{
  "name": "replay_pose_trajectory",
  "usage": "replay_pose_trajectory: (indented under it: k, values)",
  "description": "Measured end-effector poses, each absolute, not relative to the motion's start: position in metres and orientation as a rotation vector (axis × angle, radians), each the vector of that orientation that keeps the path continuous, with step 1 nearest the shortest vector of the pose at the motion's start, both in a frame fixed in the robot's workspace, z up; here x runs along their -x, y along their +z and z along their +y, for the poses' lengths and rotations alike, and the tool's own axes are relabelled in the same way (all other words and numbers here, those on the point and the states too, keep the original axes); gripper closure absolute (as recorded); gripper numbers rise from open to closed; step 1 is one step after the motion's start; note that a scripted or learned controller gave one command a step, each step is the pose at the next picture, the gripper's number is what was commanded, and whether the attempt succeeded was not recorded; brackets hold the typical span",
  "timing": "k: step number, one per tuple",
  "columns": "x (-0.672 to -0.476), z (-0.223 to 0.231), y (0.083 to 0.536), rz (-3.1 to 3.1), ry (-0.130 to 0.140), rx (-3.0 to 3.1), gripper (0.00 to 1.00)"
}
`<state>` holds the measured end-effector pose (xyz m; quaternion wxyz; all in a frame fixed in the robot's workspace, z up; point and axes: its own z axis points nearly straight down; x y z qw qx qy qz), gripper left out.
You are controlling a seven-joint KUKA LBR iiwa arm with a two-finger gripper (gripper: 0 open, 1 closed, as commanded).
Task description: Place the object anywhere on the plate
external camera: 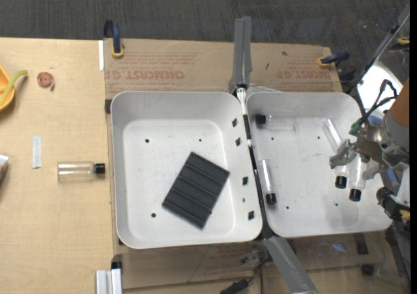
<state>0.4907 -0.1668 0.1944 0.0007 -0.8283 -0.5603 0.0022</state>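
Over on the far left of the bench there's an orange bowl (5, 90) poking in at the edge, and nearer, a small clear bottle with a black cap (81, 169) lying on its side on the wood. Next comes the left bin (124, 156), and in it a dark ribbed rectangular plate (196, 190) sits flat, turned at an angle, near the middle. The right bin (306, 221) has a clear tube with a black cap (267, 184) lying along its left wall and a small black piece (260, 118) by the far left corner. The gripper (348, 188) hangs at the right side of that bin, fingers spread apart, nothing between them.
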Motion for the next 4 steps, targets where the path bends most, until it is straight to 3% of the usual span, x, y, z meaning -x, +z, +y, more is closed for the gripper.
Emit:
replay_pose_trajectory:
  k: [1, 2, 3, 4]
  values:
    - [-0.6, -0.102, 0.218, -1.948, 0.007, 2.464, 1.0]
    - [-0.593, 0.027, 0.19, -2.121, 0.008, 2.314, 1.0]
    - [-0.485, 0.07, 0.19, -2.332, 0.006, 2.102, 1.0]
    - [-0.56, 0.094, 0.19, -2.585, 0.005, 1.784, 1.0]
